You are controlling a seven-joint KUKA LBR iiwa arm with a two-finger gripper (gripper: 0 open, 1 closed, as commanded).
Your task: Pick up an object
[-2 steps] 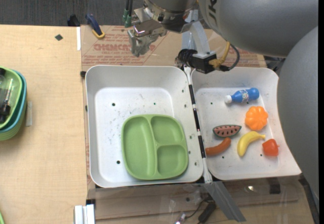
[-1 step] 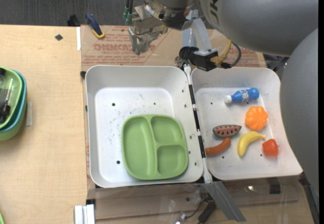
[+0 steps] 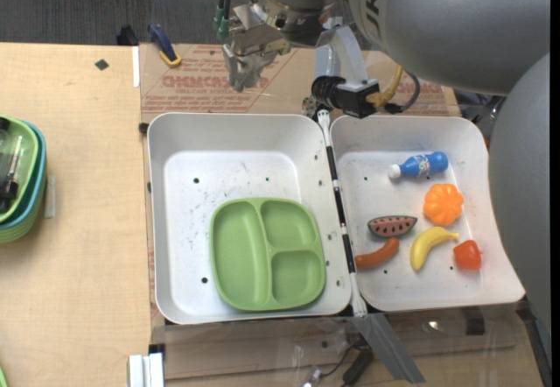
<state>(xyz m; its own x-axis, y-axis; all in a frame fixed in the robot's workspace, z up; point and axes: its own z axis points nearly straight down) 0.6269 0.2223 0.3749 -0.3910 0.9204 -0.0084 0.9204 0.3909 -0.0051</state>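
Left bin (image 3: 175,201) holds green tray (image 3: 267,254); right bin (image 3: 490,289) holds 6 toys.

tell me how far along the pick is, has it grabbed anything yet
Nothing looks picked. The gripper hangs above the bench behind the left bin, with nothing visible between its fingers. The bottle, pumpkin, watermelon slice, sausage, banana and red pepper all lie in the right bin. Reaching, grasping and lifting remain.
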